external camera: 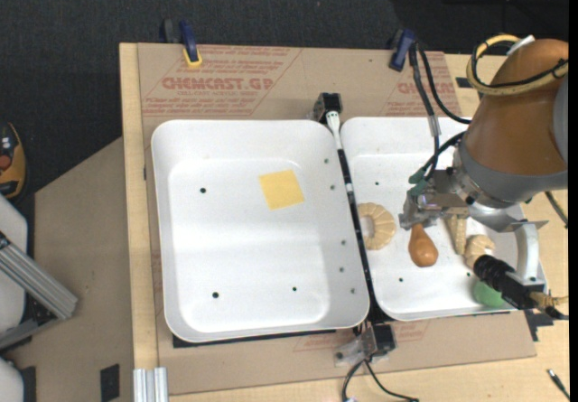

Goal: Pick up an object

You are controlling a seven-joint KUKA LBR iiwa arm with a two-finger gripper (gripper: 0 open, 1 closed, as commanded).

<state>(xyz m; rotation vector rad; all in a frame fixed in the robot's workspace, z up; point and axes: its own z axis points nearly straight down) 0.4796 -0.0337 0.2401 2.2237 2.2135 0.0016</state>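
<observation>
The claw (423, 218) hangs low in the right bin (397, 301), its opening hidden; an orange-brown object (422, 248) lies just below it, a ring-shaped pastry (377, 227) beside

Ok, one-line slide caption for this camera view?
Pincer poised over the right bin, above a brown pear-shaped object; yellow square in the left bin.

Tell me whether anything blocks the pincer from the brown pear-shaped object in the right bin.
Nothing visible does. The pincer hangs right above the brown pear-shaped object, apart from the tan ring-shaped piece on its left and the pale object on its right.
</observation>
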